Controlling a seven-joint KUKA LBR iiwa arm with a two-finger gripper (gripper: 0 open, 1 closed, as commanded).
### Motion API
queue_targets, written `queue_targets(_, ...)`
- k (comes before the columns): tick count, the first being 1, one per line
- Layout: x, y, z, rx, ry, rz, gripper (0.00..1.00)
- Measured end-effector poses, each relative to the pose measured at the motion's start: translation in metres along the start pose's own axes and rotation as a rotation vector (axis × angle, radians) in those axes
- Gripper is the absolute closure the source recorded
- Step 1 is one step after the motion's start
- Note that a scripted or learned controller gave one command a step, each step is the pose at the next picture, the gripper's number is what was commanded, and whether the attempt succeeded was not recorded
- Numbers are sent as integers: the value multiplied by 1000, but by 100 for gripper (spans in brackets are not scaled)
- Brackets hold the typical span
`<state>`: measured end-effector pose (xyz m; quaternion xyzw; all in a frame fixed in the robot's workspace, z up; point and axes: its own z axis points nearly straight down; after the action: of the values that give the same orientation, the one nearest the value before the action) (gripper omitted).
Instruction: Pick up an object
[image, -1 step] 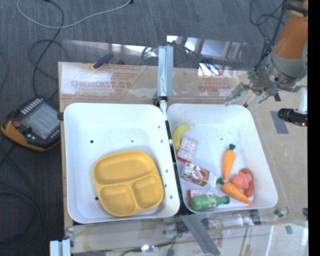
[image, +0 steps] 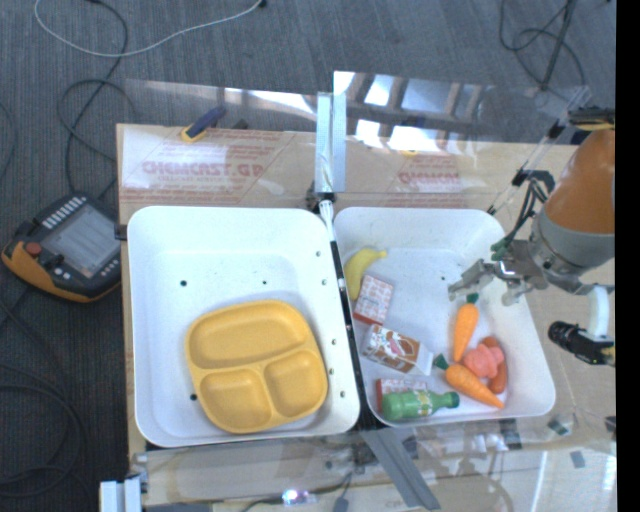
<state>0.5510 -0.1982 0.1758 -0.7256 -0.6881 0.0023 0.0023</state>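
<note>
Gripper (image: 487, 281) over right bin (image: 437, 222) near its right edge, fingers spread, holding nothing. Arm (image: 585, 200) cut off. 2 carrots (image: 465, 330), 1 bottle (image: 418, 403), 1 banana (image: 362, 266).

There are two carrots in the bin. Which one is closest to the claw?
The upright orange toy carrot, whose top points at the claw. The other orange toy carrot lies slanted lower down, near the bin's front edge, beside the green plastic bottle.

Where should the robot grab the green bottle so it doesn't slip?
Probably the green bottle's fat middle, coming straight down from above. It lies flat on its side, near the right bin's front wall, so the fingers would fit either side of its round body.
</note>
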Motion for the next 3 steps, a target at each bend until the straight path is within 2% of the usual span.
queue_targets(1, -9, 9, 79, -4, 4, 57, 0)
queue_targets(2, -8, 8, 74, 2, 6, 56, 100)
queue_targets(3, 27, 22, 26, -3, -1, -198, 100)
